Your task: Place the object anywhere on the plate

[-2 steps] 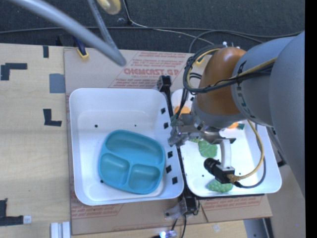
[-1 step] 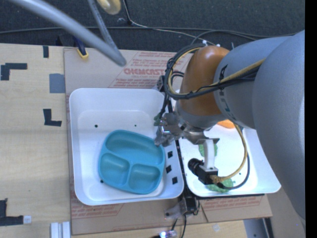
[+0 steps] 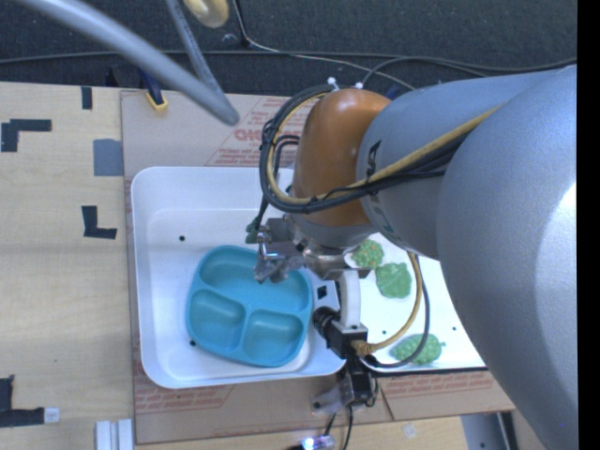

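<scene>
**Sam:** What is on the left?

**Mia:** A white bin (image 3: 155,279), smooth and shallow, with round corners. A blue plate (image 3: 246,312) lies in it, toward the bin's near edge. The plate looks like shiny plastic. It has three dips in it, one wide and two small.

**Sam:** Is anything on the plate?

**Mia:** I can't see anything lying in the dips.

**Sam:** Where is the gripper?

**Mia:** The gripper (image 3: 272,268) hangs over the far right edge of the plate. It is small, dark and metal. The big grey arm (image 3: 487,214) with its orange band (image 3: 333,157) is above it.

**Sam:** Is it holding something?

**Mia:** I can't tell. The tips are too small and dark, so I can't say how wide they are or if anything is in them.

**Sam:** So where is the thing to move?

**Mia:** On the right, in the other white bin (image 3: 450,340), there are green lumps (image 3: 394,279). They look bumpy and soft, like leafy toys. I think one of those is the object.

**Sam:** Is the job done?

**Mia:** I don't think so. Putting one on the plate is left to do.
</scene>
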You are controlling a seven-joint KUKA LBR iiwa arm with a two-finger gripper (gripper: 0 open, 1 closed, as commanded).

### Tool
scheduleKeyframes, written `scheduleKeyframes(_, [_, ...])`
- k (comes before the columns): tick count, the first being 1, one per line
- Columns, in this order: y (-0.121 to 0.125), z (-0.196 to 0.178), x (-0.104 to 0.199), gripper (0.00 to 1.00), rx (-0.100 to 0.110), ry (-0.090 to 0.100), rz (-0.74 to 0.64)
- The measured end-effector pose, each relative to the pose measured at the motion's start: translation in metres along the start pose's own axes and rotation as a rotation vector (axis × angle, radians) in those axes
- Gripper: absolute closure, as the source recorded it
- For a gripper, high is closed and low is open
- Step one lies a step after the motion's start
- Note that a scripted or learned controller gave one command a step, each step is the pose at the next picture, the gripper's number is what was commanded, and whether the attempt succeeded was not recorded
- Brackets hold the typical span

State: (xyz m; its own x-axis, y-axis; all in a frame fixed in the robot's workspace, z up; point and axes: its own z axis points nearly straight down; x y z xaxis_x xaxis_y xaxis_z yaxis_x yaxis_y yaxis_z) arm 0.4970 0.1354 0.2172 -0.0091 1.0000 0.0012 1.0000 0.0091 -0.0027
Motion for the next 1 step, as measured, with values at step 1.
scheduleKeyframes(1, [0.0006,0.0002,-0.0037,0.00,0.000,-0.002,0.006])
